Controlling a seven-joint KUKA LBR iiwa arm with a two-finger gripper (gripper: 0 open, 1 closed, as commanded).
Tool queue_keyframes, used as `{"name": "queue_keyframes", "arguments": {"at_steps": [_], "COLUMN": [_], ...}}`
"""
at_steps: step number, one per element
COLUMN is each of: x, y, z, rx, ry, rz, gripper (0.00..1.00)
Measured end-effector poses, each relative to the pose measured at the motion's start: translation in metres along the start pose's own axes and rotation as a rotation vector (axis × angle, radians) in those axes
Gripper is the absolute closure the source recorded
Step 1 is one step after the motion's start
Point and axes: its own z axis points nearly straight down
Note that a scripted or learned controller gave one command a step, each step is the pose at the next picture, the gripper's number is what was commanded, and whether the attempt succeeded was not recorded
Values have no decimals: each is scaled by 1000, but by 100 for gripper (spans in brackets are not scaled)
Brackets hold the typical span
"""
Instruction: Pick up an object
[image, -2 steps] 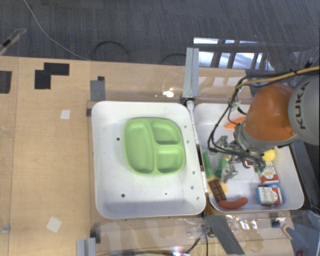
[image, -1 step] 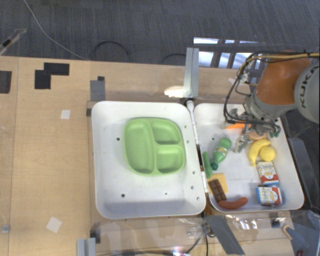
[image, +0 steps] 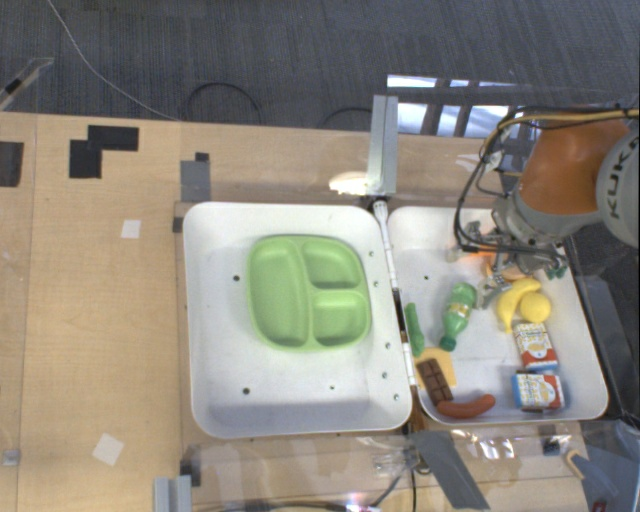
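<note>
Wooden bench (image: 90, 300) carried two bins; the end effector (image: 512, 268), grip state unclear, hung just above the banana (image: 520, 298), whose crowded neighbours risked a deflected, failed grasp.

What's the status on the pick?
Gripper low over right bin's far end, grip state unclear. Banana right beside it; nothing seen held. Bottle, cartons close by, crowded.
</note>
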Motion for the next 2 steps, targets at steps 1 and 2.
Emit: {"name": "queue_keyframes", "arguments": {"at_steps": [1,2], "x": [74,76], "y": [-2,49], "z": [-2,-4], "rx": [2,4], "ry": [0,-6], "rz": [-9,-163], "gripper": [0,0]}}
